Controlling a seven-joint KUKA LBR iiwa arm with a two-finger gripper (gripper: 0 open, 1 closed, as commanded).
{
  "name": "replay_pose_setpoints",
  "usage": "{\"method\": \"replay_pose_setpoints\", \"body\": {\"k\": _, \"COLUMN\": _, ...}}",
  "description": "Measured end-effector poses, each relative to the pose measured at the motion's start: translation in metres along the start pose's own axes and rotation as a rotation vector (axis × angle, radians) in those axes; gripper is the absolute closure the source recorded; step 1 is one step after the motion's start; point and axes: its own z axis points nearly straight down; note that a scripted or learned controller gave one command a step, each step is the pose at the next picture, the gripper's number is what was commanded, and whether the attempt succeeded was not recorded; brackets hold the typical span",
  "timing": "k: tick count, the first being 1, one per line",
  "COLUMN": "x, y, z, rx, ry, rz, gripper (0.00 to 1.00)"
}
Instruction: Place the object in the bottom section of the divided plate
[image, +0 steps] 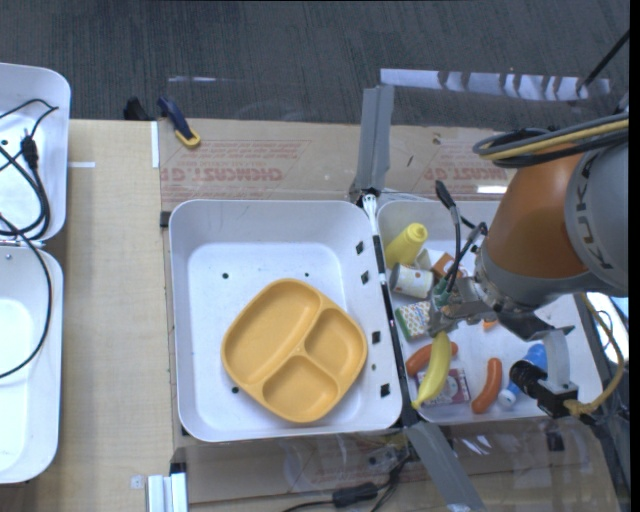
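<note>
Arm (545, 225): grey with orange band, reaching in from the right, bent low over the right bin (520, 415), wrist angled down and left.

Gripper (447, 312): set just above the upper end of the banana (433, 370), among packed items; jaw state not to be told, the tips being lost in clutter.

Banana: yellow, lying in the right bin near its left wall; long axis near upright in the view, slightly curved, lower end toward the near-left corner, upper end beneath the gripper.

Divided plate (295, 350): yellow, three sections, flat in the left bin (200, 300), well apart from the banana.

Also in the right bin: red sausage (486, 385), yellow bottle (407, 243).
</note>
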Motion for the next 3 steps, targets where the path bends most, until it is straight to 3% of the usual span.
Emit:
{"method": "replay_pose_setpoints", "body": {"k": 1, "x": 0.086, "y": -0.001, "z": -0.048, "rx": -0.001, "ry": -0.001, "rz": -0.041, "gripper": 1.0}}
{"method": "replay_pose_setpoints", "body": {"k": 2, "x": 0.146, "y": 0.005, "z": -0.025, "rx": 0.002, "ry": -0.001, "rz": -0.157, "gripper": 1.0}}
{"method": "replay_pose_setpoints", "body": {"k": 3, "x": 0.221, "y": 0.02, "z": -0.007, "rx": 0.0, "ry": -0.002, "rz": -0.432, "gripper": 1.0}}
